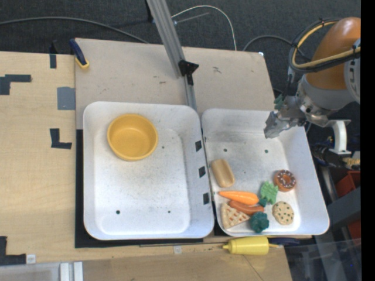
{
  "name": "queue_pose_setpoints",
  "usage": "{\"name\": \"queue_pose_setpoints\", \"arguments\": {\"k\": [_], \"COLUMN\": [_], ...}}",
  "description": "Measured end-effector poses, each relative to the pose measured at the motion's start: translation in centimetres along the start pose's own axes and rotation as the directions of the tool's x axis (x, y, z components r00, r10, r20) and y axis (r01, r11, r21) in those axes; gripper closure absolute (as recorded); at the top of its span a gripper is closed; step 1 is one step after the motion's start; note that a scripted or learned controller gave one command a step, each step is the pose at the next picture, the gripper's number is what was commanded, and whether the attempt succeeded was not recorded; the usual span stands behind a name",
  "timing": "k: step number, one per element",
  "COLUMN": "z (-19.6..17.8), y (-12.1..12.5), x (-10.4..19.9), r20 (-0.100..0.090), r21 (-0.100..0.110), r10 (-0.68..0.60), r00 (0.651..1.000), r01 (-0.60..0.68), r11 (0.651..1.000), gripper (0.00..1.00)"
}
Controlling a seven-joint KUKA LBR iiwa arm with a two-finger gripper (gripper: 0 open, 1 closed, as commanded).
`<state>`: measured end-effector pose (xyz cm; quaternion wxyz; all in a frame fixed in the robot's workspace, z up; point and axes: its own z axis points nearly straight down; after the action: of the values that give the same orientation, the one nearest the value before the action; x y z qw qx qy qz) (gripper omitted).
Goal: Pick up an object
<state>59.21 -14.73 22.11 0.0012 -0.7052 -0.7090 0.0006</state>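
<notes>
Mustard bottle [248, 246]: lies on its side on the bench, just outside the near edge of the right bin; out of the picking area, so I'd guess it isn't a target.

Right bin [304, 157]: holds all the toy food, bunched in its near half, leaving the far half bare.

Nearest items: pizza slice [234, 216], a dark green broccoli [258, 222] just right of it, and a cookie [283, 213] further right, all close to the near rim.

Carrots: an orange carrot [239, 197] lies across a redder one [246, 207]; the two touch, and the redder one runs against the pizza slice. Packed this tight, they look awkward to take cleanly.

Lettuce [268, 191]: a light green piece at the carrot's right end, touching it.

Donut [285, 180]: just right of the lettuce, near the bin's right wall.

Bread roll [222, 172]: lies apart from the cluster, left side of the bin near the divider; with room all round, it looks the easiest pick.

Left bin [94, 174]: holds one thing, a yellow bowl [132, 136], upright in the far left part.

Gripper [275, 123]: over the far right corner of the right bin, well apart from all the food; nothing is between its fingers, and I cannot tell whether they are parted or together.

Progress: no object is picked yet; the arm must come nearer to reach the food.
</notes>
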Motion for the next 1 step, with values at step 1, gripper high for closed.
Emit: {"name": "queue_pose_setpoints", "arguments": {"k": [1], "z": [-0.84], "y": [-1.06], "x": [4.92], "r20": [-0.001], "r21": [-0.001], "r10": [-0.001], "r00": [1.0], "r01": [0.001], "r11": [1.0], "gripper": [1.0]}}
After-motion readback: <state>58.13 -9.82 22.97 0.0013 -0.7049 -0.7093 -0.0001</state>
